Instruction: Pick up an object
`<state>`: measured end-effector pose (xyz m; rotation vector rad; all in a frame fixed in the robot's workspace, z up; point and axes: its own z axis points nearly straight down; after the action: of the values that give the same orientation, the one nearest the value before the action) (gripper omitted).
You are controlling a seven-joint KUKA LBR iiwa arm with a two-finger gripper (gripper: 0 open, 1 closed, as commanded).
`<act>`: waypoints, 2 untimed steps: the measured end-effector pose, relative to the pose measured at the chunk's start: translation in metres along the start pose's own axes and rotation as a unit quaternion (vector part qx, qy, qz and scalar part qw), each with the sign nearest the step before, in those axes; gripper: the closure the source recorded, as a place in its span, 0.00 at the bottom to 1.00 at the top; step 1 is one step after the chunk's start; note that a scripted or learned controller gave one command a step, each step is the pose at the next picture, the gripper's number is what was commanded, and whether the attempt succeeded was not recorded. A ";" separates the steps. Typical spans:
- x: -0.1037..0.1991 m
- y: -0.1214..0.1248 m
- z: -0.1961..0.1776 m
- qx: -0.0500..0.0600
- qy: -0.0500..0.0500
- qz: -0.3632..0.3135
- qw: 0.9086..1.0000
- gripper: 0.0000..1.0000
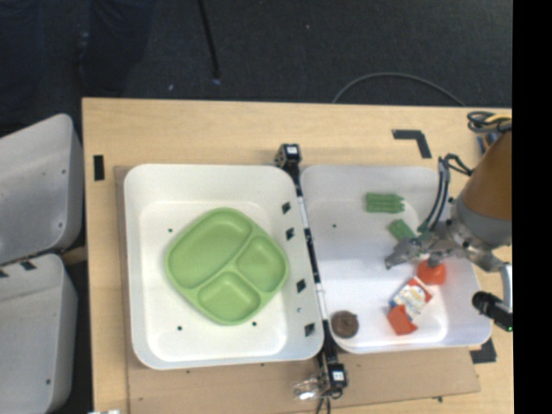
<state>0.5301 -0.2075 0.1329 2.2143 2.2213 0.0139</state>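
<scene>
Just pincer (420, 254) above orange object (432, 272)

floor (259, 33): dark, with black cable | bench (216, 132): light wood | left: white chairs (34, 197)

The arm (492, 188) is cut off by the frame's right edge. The pincer (420, 253) is blurred, its fingers unreadable, and it hides part of the orange object (432, 273). The small green piece (400, 229) sits partly under it.
</scene>
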 end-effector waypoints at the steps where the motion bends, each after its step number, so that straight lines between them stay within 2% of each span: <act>1: -0.003 -0.001 -0.010 0.002 -0.002 0.001 1.000 1.00; 2: 0.001 -0.005 -0.071 0.001 -0.003 0.000 1.000 1.00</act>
<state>0.5245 -0.2068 0.2040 2.2127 2.2193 0.0048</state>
